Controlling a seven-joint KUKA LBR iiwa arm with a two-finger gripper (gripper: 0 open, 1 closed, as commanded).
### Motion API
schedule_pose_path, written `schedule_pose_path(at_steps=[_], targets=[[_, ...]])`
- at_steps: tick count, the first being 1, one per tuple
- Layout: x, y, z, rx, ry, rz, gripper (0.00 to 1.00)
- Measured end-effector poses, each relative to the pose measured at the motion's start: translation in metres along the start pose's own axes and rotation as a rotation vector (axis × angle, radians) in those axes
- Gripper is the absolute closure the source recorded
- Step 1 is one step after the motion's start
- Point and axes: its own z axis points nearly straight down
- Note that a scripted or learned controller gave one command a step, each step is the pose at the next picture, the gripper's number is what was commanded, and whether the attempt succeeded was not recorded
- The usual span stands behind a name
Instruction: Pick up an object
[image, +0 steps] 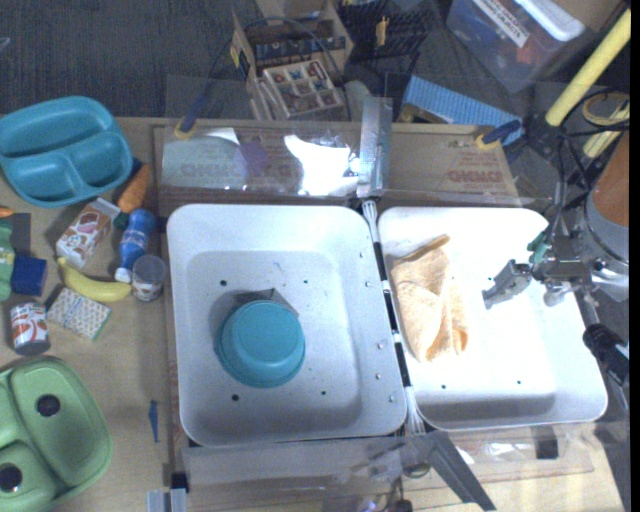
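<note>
Claw over the right bin, cloth and bowl lying untouched.

The claw (520, 280) sits at the right of the frame above the right bin (570, 405), its fingers spread open with nothing between them. A crumpled tan cloth (430, 300) lies along that bin's left side, near the claw but apart from it. In the left bin (190, 250) a teal bowl (261, 343) rests mouth down at mid-floor. On the counter (130, 400) at left lie a banana (92, 283) and a blue divided tray (65, 148).
</note>
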Motion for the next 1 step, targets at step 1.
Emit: schedule_pose_path(at_steps=[1], targets=[[0.0033, 0.0503, 0.1586, -0.001, 0.0, 0.099, 0.0]])
